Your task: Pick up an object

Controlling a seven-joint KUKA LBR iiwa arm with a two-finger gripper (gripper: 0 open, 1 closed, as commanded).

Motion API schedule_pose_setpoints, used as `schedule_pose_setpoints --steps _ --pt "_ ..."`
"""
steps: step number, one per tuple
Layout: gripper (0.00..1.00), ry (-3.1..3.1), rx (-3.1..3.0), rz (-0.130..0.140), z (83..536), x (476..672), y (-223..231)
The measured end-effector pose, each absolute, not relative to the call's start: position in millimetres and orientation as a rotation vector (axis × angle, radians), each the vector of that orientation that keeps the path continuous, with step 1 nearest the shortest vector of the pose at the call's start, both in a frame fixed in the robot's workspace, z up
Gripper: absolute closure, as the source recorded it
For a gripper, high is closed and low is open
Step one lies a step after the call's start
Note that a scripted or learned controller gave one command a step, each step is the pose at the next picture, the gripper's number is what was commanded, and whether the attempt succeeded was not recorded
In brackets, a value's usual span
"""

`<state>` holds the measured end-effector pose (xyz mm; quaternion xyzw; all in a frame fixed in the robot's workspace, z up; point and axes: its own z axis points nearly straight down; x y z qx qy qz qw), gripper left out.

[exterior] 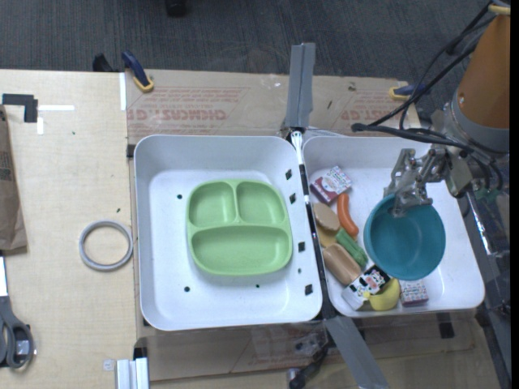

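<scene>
A teal bowl (405,240) sits in the right bin (462,294), tilted slightly toward the camera. My gripper (403,203) reaches in from the right and comes down on the bowl's far rim. Its fingers are shut on that rim, one inside the bowl and one outside. To the bowl's left lie toy foods: a maroon packet (330,185), an orange carrot (345,211), a tan bun (326,217) and a hot dog (341,263). At the bin's front are a cow-print carton (366,285), a yellow lemon (386,295) and a small pink box (414,292).
The left bin (154,241) holds a green divided plate (239,227). A grey divider post (301,87) stands between the bins at the back. On the bench to the left lie a grey ring (106,244) and scissors (15,340). Cables hang at the upper right (442,63).
</scene>
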<state>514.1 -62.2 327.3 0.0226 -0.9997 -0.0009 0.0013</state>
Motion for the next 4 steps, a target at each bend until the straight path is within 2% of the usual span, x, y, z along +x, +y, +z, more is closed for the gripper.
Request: schedule_pose_setpoints --steps 1,2,3,4 --pt "1.00 -3.072 0.654 -0.005 340.3 499.4 -73.3" --pt "1.00 -2.934 1.125 -0.006 360.5 492.5 -109.4" --pt "1.00 -2.618 1.738 -0.011 355.0 489.2 -151.5" --pt "1.00 -2.459 1.954 -0.014 219.7 478.7 -163.6"
